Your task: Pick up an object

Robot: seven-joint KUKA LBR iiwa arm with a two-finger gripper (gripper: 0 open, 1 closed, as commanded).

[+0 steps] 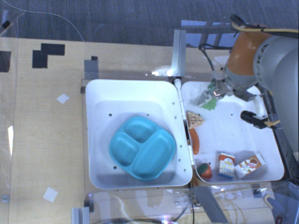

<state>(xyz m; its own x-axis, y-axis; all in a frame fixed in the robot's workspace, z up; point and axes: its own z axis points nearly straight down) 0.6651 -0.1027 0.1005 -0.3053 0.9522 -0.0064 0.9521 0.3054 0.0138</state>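
Hovering at the right bin's far side, the gripper sits over a green object; whether it's clenched, I cannot tell. Blue plate lies left.

We see two bins side by side on the desk. The left bin holds a divided plate. In the right bin, a sandwich and sausage lie along the left wall, with two cartons at the front.
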